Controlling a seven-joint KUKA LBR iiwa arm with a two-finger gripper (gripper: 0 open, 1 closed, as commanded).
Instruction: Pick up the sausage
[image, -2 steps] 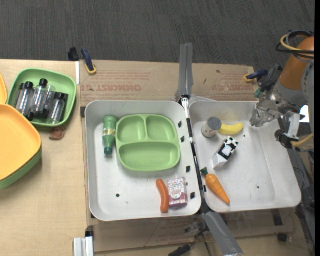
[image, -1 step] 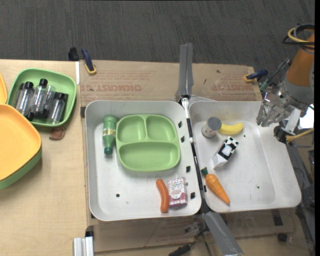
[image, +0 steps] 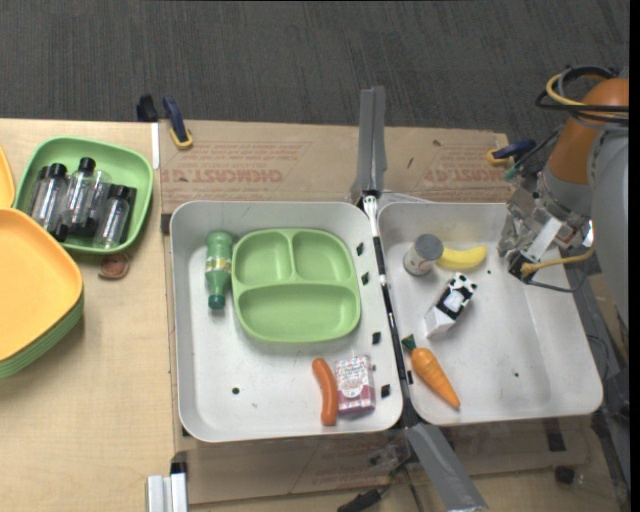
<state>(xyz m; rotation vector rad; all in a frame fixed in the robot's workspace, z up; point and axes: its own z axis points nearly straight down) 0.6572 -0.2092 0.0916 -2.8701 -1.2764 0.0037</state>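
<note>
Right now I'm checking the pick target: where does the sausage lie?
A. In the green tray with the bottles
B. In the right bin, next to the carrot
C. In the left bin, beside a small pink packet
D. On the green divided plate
C: the sausage lies on the left bin floor, close beside the pink packet, below the green divided plate.

The grey arm with its orange band reaches in from the right, wrist bent down, pincer pointing left and low.

Place: robotics lab
Evidence: clamped cardboard on the desk, twin white bins, toy food, cabled arm
</note>
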